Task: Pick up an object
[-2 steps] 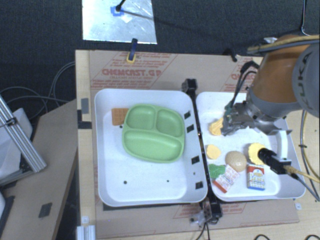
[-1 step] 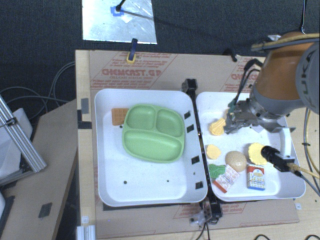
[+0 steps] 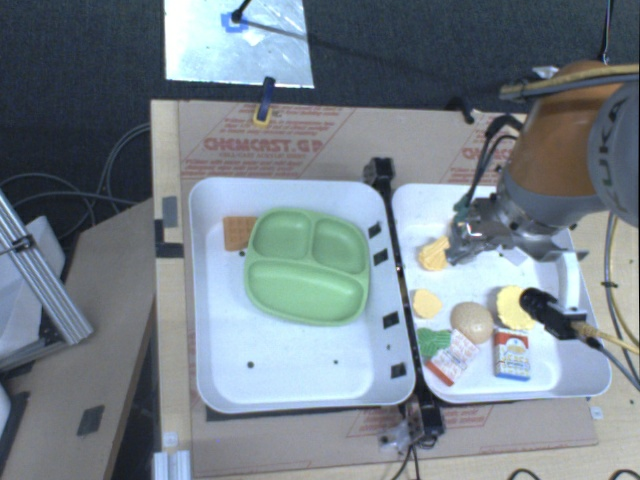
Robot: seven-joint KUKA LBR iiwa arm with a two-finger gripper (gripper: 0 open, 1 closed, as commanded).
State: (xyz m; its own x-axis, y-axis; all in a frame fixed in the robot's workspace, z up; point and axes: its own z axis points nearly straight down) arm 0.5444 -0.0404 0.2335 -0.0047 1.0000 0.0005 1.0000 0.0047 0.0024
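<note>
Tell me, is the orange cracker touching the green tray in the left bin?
Touching, it seems: the camera view shows the green tray rim overlapping the orange cracker edge, no white gap between them.

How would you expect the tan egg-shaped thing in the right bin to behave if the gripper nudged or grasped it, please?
The egg looks rounded and smooth, so it would probably roll when nudged and may slip from the fingers. The packet and yellow piece close beside it might stop it.

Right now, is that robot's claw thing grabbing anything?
End effector: low over the right bin, beside a yellow piece; a grab cannot be told.
</note>
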